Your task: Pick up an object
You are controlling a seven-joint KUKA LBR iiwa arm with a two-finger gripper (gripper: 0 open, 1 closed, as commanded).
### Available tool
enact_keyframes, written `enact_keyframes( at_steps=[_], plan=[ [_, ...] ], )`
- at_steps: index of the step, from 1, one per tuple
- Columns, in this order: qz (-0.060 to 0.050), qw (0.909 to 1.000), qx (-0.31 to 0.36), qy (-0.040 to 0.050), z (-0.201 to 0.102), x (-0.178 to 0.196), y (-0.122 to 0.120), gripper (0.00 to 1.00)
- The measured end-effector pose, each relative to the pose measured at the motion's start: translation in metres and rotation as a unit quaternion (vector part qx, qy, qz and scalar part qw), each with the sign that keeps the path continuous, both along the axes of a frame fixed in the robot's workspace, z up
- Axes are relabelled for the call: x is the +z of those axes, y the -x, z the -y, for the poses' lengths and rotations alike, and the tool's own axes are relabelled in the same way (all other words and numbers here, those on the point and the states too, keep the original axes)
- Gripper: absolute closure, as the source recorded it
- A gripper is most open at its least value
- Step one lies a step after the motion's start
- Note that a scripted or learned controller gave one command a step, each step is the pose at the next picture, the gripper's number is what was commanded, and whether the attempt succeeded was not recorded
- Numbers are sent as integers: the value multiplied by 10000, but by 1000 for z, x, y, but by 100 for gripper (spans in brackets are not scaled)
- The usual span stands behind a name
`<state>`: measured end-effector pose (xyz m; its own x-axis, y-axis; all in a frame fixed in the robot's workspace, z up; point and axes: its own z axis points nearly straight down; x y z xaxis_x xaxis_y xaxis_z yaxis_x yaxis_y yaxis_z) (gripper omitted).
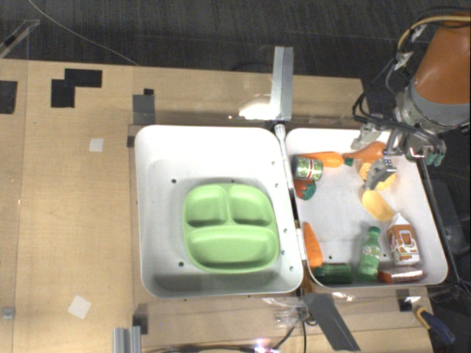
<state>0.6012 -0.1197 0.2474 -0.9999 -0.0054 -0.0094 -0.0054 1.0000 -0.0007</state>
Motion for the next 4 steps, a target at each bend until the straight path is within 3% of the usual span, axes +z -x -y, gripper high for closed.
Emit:
enact_keyframes(
  at_steps=[1, 2, 3, 4],
  plan=[
    [-53, 10000, -77, -8, 12, -115, 37, 0],
    [56, 9992, -392, 8, 3, -156, 83, 0],
    [31, 9921, -1251, -19, -15, -158, -8, 0],
    [39, 9784, -2068, -24, -21, -156, 62, 0]
  ],
)
